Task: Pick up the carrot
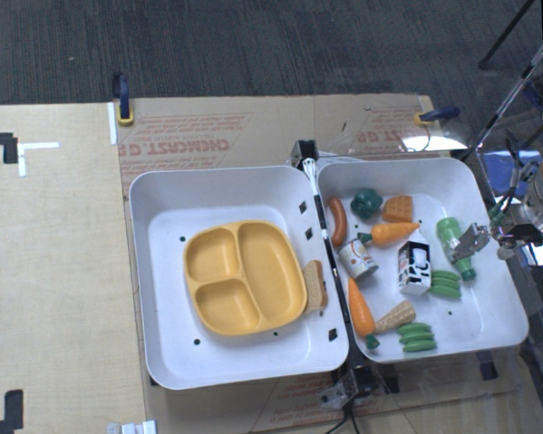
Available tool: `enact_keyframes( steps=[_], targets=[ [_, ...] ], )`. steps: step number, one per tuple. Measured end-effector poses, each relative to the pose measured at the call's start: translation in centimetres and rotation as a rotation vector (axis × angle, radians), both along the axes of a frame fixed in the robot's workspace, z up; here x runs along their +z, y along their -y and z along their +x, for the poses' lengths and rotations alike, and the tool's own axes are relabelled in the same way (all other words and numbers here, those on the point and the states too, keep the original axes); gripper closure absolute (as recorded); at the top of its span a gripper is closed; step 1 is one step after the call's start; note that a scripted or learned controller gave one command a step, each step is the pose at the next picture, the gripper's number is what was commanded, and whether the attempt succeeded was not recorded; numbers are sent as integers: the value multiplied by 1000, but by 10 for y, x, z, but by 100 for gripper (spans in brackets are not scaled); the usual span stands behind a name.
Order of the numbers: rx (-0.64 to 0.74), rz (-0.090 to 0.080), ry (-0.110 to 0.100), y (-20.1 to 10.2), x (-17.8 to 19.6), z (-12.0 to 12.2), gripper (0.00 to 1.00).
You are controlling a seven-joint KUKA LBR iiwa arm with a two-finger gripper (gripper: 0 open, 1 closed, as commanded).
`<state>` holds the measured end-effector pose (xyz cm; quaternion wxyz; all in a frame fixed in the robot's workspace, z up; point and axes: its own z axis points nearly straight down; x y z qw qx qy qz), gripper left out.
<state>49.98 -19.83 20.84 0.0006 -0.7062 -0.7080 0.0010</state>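
Located the tool [473, 239] at the outer edge of the right bin [495, 329], just beside a green bottle [451, 238]. Could not tell whether open or closed; saw nothing held.

Found the carrot [359, 308] well apart from the tool, across the bin from it, lying flat along the wall shared with the left bin [157, 290]. Pointed its green end toward the bin's near rim. Noted a piece of corn [394, 317] touching or almost touching it on the side facing the tool, and a small can [357, 258] just beyond its blunt end.

Noted also a second orange, tapered piece [395, 233] nearer the tool, between the can and the bottle; possibly another carrot, not resolved at this size.

Judged as a light, stiff toy of smooth plastic: unlikely to deform or break, likely to slip or roll under a glancing pinch.

Judged the thick middle of the body as the best place to take hold, gripped across its width. Expected little clearance on the wall side, and a risk of nudging the corn.
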Motion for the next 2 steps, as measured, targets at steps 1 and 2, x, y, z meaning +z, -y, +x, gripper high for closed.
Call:
enact_keyframes(
  steps=[1, 2],
  targets=[
    [-10, 1, 1, -48, -73, -21, 0],
    [87, -1, 1, -52, -59, 55, 0]
  ],
)
